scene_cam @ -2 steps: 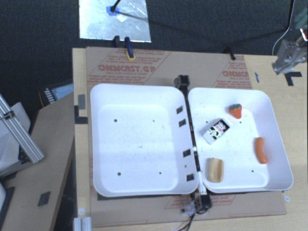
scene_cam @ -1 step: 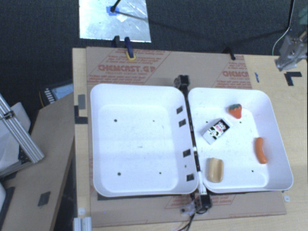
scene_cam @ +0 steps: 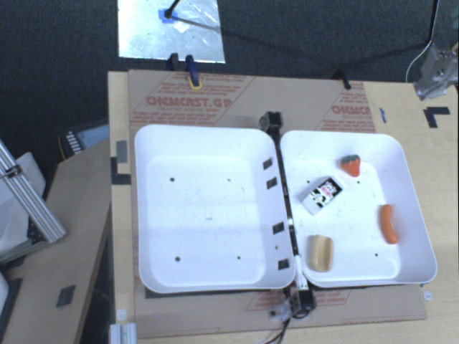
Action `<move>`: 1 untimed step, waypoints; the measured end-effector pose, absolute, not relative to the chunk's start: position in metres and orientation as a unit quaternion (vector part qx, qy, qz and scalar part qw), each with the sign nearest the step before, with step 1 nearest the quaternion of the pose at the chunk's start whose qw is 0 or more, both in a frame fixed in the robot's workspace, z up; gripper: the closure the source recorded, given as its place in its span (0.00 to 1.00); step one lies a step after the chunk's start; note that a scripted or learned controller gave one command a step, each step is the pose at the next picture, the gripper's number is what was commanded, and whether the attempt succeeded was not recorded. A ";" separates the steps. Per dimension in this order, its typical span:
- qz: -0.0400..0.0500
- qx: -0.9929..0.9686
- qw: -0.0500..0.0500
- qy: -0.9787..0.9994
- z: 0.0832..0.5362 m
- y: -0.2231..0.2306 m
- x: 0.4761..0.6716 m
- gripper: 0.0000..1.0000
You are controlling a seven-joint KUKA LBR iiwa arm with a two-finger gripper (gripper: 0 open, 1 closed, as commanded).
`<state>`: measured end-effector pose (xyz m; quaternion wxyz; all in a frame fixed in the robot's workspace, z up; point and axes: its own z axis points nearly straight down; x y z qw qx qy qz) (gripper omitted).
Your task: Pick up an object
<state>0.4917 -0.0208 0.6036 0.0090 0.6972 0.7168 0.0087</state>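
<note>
Lying in the right shallow white bin (scene_cam: 412, 192) are 4 small things, all apart from each other. An orange-red strawberry-like toy with a green top (scene_cam: 350, 165) sits near the far wall. A black-and-white little box (scene_cam: 322, 194) lies tilted just left of the middle. An orange sausage-shaped piece (scene_cam: 388, 223) rests near the right wall, and a tan rounded bread-like piece (scene_cam: 320, 253) lies near the front left corner. Beside it stands the left white bin (scene_cam: 154, 213), on brown printed board (scene_cam: 215, 99).

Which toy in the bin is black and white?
The small carton with cow-like black and white patches, lying near the middle of the right bin. The strawberry is red, the sausage is orange, and the bread piece is tan.
</note>
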 end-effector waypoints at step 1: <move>0.010 0.696 0.010 0.718 0.615 -0.021 0.492 1.00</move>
